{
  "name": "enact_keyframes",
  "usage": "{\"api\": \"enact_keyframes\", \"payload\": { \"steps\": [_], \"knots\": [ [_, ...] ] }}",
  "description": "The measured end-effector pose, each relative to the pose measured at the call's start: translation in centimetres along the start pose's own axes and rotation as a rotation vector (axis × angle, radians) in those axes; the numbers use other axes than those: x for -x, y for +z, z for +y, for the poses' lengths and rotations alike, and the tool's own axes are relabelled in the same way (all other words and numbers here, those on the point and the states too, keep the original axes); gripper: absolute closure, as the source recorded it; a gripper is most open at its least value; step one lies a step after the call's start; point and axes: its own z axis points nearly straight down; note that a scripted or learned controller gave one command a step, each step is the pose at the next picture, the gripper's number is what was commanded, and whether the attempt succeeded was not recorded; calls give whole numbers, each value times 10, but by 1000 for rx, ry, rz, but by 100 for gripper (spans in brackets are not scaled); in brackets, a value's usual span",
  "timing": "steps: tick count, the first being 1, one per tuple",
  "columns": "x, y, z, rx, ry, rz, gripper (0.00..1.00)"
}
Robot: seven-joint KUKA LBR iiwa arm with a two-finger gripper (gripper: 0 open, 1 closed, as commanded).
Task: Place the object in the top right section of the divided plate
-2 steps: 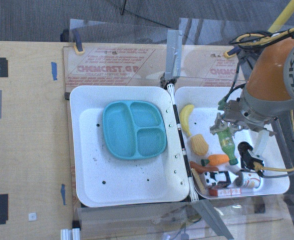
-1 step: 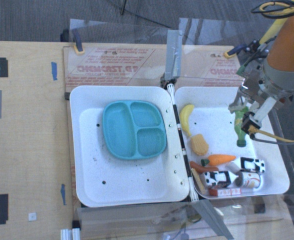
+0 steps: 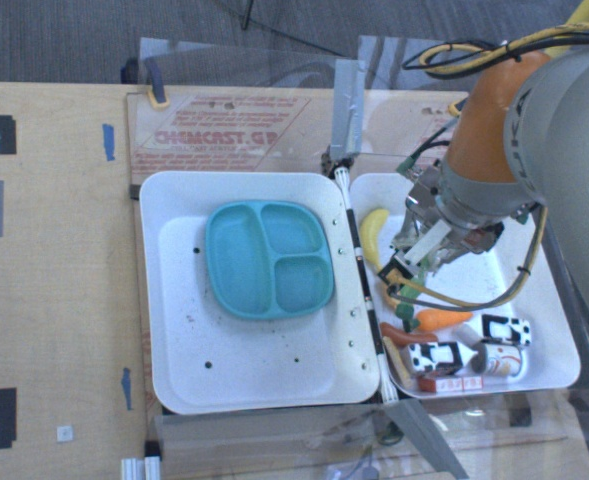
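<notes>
Two white bins are sitting side by side on the wooden bench (image 3: 54, 298), and the big grey arm (image 3: 564, 138) with its orange band is reaching in from the right, looming over the right bin (image 3: 554, 353). The left bin (image 3: 174, 368) is holding a teal divided plate (image 3: 269, 258), which is lying flat near the middle with nothing in any of its three sections. The gripper (image 3: 402, 268) is hanging low over the upper left part of the right bin, just beside a yellow banana (image 3: 373, 236) that is lying against the bin's left wall. From where I am standing I cannot tell how its fingers are set, or whether anything is caught in them. Below the gripper, a carrot (image 3: 442, 320) is lying across the middle of that bin, with a small green piece (image 3: 406, 315) at its left end. Toward the lower edge, a few black-and-white patterned toys (image 3: 439, 358) are crowding together, one more (image 3: 505, 330) sitting just to their right. A sheet of printed cardboard (image 3: 224, 133) is lying behind the left bin.
</notes>
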Motion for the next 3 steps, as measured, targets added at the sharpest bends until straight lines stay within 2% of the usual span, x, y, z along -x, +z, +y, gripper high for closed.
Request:
{"api": "enact_keyframes", "payload": {
  "steps": [1, 2, 3],
  "knots": [
    [-16, -57, -8, 5, 83, 1, 100],
    [-44, -42, -72, -1, 175, -1, 100],
    [-44, -42, -72, 0, 175, -1, 0]
  ]
}}
